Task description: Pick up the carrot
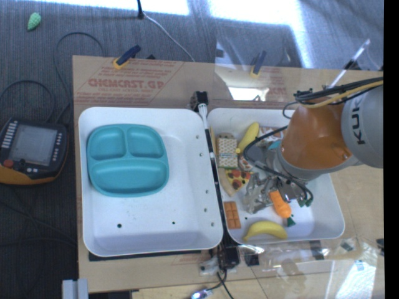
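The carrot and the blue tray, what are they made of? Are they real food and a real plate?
The carrot looks like toy plastic: even bright orange, smooth, with a green tip. It is too small to be sure. The blue tray seems to be moulded plastic too: one flat turquoise colour, rounded compartments, a soft matte sheen.

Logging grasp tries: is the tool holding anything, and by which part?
Cannot be told: the tool sits beside the carrot, its tips blurred among clutter.
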`<state>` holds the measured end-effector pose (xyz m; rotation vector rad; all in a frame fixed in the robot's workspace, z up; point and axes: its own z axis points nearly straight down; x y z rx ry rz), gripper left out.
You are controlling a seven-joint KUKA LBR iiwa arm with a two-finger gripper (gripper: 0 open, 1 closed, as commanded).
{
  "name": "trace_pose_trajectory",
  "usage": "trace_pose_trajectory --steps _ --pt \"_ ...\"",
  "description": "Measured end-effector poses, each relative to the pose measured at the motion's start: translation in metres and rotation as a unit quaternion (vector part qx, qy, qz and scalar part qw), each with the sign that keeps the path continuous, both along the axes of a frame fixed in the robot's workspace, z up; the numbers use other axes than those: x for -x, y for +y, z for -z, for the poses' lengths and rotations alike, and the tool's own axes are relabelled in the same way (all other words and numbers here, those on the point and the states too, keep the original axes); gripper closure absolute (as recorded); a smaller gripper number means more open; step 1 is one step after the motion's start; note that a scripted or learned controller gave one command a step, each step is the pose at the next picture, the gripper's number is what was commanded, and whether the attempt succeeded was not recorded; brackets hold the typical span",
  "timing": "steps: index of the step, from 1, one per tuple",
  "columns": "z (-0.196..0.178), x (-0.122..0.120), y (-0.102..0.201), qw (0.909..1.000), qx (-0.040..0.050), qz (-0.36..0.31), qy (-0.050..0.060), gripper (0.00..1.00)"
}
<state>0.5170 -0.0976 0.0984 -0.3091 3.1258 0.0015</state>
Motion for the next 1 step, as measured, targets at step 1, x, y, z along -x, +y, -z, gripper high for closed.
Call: trace_pose_trajectory --steps 1 --pt "-0.0348 0.0273 -0.0412 0.9974 0.0009 -0.072 -0.001 1.00"
